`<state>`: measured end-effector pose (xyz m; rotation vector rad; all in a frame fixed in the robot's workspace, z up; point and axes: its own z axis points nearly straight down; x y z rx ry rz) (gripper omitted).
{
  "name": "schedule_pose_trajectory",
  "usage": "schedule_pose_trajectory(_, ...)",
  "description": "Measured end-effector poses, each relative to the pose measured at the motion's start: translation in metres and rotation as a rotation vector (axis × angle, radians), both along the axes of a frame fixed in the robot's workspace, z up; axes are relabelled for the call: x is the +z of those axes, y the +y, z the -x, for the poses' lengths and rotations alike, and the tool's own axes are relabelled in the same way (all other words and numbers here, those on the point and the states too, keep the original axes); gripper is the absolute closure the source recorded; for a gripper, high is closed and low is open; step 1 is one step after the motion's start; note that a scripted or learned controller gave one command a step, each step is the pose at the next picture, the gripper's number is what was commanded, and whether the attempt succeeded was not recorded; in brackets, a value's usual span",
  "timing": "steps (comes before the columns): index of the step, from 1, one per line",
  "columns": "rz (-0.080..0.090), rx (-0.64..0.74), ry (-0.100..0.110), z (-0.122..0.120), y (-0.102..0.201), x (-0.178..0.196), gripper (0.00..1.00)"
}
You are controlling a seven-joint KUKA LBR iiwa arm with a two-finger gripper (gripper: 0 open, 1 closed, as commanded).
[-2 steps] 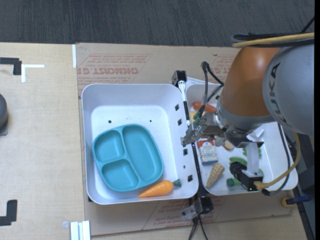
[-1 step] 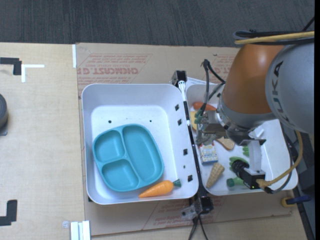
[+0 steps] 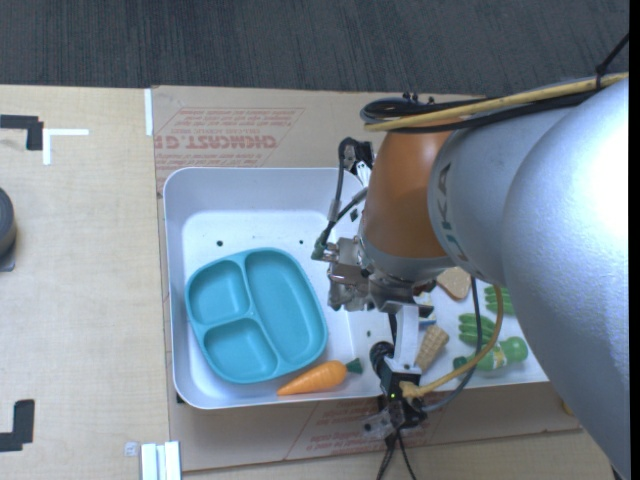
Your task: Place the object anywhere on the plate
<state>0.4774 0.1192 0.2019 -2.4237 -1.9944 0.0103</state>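
Over both bins, looking down at a slant: arm (image 3: pixel 500 198) reaching in from the right, end effector (image 3: pixel 350 283) hanging near the divide between the bins, its state impossible to tell from this angle. Lying in the left bin (image 3: pixel 175 268): blue sectioned plate (image 3: pixel 256 313), all three compartments bare. Resting just beside the plate's lower right rim, on the bin floor: toy carrot (image 3: pixel 312 377) (seemingly the object nearest to hand, though which item is meant is a guess). Showing in the right bin: cone-like piece (image 3: pixel 432 346) and green toys (image 3: pixel 490 353). Judging progress: nothing yet sitting on the plate, pick and placement both remaining.
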Motion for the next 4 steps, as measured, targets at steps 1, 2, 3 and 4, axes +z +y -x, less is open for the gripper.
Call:
schedule_pose_trajectory(1, 0.0, 0.001, 0.0, 0.0, 0.0, 0.0, 0.0)
schedule_pose_trajectory(2, 0.003, 0.006, 0.002, -0.001, -0.001, 0.008, 1.0)
schedule_pose_trajectory(3, 0.002, 0.01, -0.002, 0.0, 0.097, 0.003, 1.0)
schedule_pose_trajectory(4, 0.002, 0.011, -0.002, 0.0, 0.097, 0.003, 0.0)
